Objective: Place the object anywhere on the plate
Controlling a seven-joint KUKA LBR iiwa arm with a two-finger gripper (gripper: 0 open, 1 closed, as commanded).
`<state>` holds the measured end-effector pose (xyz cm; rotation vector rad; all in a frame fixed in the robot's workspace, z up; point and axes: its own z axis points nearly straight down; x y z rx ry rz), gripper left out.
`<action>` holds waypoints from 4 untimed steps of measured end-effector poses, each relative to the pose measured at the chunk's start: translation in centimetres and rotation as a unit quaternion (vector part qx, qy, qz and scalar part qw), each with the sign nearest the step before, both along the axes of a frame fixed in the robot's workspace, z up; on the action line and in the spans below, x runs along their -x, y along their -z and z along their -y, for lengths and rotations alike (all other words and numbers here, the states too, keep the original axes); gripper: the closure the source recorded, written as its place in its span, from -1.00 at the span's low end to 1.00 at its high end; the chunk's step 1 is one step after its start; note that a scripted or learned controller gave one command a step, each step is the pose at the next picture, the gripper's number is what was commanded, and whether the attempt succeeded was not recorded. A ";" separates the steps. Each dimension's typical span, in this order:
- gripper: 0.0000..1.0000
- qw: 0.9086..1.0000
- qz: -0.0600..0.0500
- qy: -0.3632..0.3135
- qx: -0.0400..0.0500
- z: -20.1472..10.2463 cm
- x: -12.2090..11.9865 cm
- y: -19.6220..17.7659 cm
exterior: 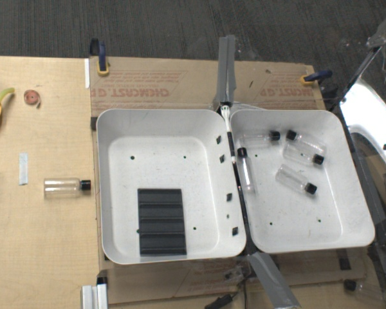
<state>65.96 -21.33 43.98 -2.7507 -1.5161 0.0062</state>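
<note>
White bins side by side on tabletop [45,237]: left bin [116,237] w/ dark ribbed plate [161,222]; right bin [347,230] w/ several clear black-capped vials [296,179]. Another vial [65,186] lies outside, left. Jaws' state: can't tell.

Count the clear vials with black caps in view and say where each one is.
5. Four in the right bin: one top middle, one upper right, one centre, one along the left wall. One on the bench, left of the bins.
</note>
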 end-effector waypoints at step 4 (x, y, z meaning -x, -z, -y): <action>-1.00 0.923 0.000 0.385 0.001 0.8 0.6 0.0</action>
